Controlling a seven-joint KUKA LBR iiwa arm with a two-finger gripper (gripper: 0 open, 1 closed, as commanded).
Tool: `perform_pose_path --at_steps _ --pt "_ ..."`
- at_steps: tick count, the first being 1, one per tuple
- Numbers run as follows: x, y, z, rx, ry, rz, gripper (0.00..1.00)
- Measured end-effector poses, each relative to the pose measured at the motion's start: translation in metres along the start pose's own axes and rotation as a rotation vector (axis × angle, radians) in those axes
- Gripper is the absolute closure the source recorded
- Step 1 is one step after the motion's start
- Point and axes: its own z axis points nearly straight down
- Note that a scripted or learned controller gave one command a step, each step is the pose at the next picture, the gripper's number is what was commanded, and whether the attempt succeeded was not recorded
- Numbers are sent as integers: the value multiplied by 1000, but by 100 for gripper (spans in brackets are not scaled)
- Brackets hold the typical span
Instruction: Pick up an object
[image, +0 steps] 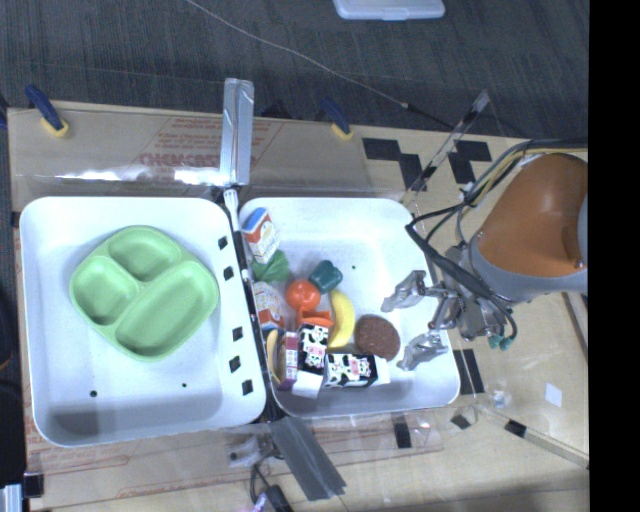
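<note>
Gripper (413, 321) spread wide, holding nothing, beside the brown patty (376, 336) in the right bin (385, 222). We'd centre over the patty, clear of the banana (342, 316), then descend.

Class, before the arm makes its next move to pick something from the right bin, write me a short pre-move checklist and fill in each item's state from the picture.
1. Gripper fingers spread apart: ok.
2. Nothing between the fingers: ok.
3. Gripper is over the right bin: ok.
4. A target within easy reach: ok, the brown round piece lies just beside the fingers.
5. Target free of neighbours: not ok, the brown piece sits close against the banana and cow-print carton.
6. Height of fingers above the bin floor: cannot tell from this slanted view.
</note>
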Motion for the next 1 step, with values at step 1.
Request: perform_pose_path --at_steps 1 --pt "-33 25 87 6 -20 146 0"
